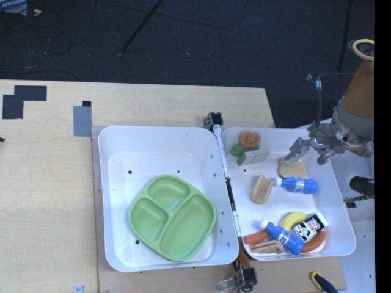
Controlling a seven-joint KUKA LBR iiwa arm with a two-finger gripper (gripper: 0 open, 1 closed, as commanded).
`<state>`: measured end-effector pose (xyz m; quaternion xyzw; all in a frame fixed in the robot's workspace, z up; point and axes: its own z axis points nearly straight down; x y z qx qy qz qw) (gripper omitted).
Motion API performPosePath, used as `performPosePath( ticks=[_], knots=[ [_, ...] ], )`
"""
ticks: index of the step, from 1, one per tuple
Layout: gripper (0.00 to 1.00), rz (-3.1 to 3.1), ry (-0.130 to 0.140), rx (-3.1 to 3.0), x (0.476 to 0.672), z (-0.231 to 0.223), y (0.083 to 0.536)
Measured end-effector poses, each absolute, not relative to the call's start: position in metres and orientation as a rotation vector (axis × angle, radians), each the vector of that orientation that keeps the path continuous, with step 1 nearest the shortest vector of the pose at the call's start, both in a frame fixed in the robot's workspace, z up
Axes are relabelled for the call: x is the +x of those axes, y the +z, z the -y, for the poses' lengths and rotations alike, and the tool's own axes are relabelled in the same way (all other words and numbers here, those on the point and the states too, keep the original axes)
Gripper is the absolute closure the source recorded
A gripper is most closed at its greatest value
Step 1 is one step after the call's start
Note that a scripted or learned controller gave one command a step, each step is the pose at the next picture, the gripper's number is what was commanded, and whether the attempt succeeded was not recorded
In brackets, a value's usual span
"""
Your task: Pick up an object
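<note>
The right bin point(342, 209) holds several toy items. Among them are an orange spiral pastry point(249, 139), a toast slice point(292, 168), a blue bottle point(299, 185), a tan bread piece point(261, 190), a banana point(292, 219), a black-and-white carton point(308, 226), a second blue bottle point(283, 236) and a sausage point(315, 243). My gripper point(311, 151) hangs over the bin's far right part, just above and right of the toast slice. Its fingers are spread open with nothing between them.
A green divided plate point(173, 217) lies in the left bin point(122, 145). A divider rail point(223, 170) runs between the two bins. A green and grey brush-like toy point(250, 156) lies near the pastry. A yellow-handled tool point(324, 282) sits below the right bin.
</note>
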<state>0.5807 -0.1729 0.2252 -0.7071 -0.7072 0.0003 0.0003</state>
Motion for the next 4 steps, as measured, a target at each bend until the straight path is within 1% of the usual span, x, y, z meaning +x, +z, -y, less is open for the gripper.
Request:
performPosePath(
  ticks=[1,2,4],
  knots=[
    [0.0,2.223,0.001,-2.219,0.64,0.172,0.097],
    [0.0,2.23,-0.001,-2.218,0.646,0.173,0.091],
    [0.0,2.228,-0.005,-2.221,0.646,0.199,0.091]
  ],
)
